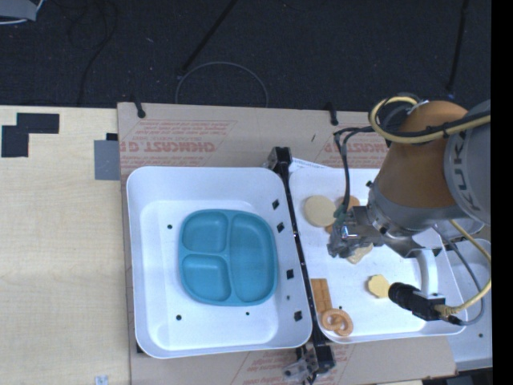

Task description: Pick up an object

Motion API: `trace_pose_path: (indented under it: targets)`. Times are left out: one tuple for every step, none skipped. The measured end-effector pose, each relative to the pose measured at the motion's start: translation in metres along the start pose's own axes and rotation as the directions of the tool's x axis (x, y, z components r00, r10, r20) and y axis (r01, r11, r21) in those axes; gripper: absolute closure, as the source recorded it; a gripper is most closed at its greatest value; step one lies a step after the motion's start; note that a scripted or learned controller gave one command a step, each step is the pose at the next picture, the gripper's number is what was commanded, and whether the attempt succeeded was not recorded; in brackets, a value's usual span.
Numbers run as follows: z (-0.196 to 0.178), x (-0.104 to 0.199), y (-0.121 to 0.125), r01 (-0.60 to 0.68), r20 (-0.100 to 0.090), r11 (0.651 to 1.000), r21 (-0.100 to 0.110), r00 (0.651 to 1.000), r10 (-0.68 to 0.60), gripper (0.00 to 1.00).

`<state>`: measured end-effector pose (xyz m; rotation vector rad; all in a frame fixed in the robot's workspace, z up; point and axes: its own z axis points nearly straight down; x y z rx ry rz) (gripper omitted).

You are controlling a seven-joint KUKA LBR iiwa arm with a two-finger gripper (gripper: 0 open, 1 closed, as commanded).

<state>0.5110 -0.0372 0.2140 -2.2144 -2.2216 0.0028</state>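
The pale round cookie lies in the right bin, just left of the hand. You cannot tell if the hand is gripping anything. A pretzel and a yellow piece sit below the hand. The blue tray is far left, in the other bin.

The arm hides much of the right bin; the pincer is blurred.
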Motion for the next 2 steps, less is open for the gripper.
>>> trace_pose_path:
  targets:
    - [-0.005,0.052,-0.016,0.001,-0.001,1.0,0.001,1.0,-0.001,1.0]
    - [0.003,0.101,-0.021,0.0,0.001,1.0,0.001,1.0,0.0,1.0]
